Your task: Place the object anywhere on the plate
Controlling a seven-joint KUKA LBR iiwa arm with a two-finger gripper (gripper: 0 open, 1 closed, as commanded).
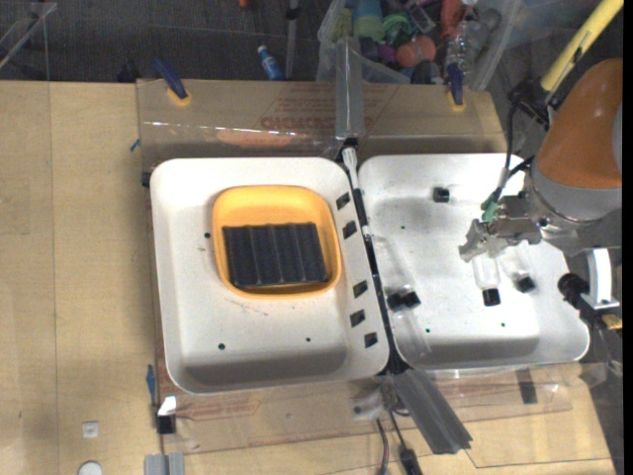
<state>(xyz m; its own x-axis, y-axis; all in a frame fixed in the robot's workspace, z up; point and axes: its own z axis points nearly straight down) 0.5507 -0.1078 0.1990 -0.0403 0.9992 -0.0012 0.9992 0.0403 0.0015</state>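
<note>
Nearest to us, a grey metal strip [435, 419] is lying slantwise across the front edge of the wooden bench [69, 265], just below where the two bins are meeting. Behind it, the left bin [178, 349] is holding the orange plate [277, 198], and the object, a dark ridged slab [275, 253], is lying flat inside the plate, covering most of its floor. A row of small black tabs [354, 260] is running along the seam between the bins.

In the right bin [465, 349], we are seeing a small black piece [401, 298] near the seam and another [524, 284] just beside the gripper [487, 255]. The gripper is hanging over the right half of this bin, well apart from the plate, and we cannot tell whether the claw is open or closed. A third black piece [440, 194] is sitting farther back.

The arm's orange band [584, 137] is rising at the right. Beyond the bins, a blue clamp [173, 82] is gripping the bench's far edge, and a clear tub of coloured toys [415, 18] is standing farthest off.
</note>
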